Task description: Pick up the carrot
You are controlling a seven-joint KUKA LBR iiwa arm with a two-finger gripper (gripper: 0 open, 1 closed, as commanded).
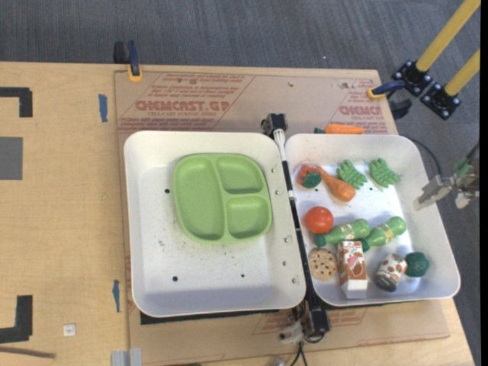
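A light wooden worktop carries a printed brown cardboard sheet, and on the sheet sit two shallow white plastic bins side by side.

The left white bin holds a light green plastic tray with three compartments, lying flat toward the bin's upper middle.

The right white bin is crowded with toy food. At its upper left, a red and green strawberry-like toy lies touching the thick end of the orange toy carrot, which lies flat on a slant, pointing down and to the right. Below them sits a round red toy tomato. Beneath that, a tan chocolate-chip cookie toy lies beside a small red and white carton. A long green vegetable toy stretches across the middle of the bin. Two leafy green toys lie near the top, just right of the carrot. Near the lower right corner rest a red and white can-like toy and a dark green broccoli-like toy.

A second small orange carrot-shaped toy lies on the cardboard just above the right bin's rim.

The end effector sits at the right bin's right rim, well apart from the carrot, and I cannot tell how it is set.
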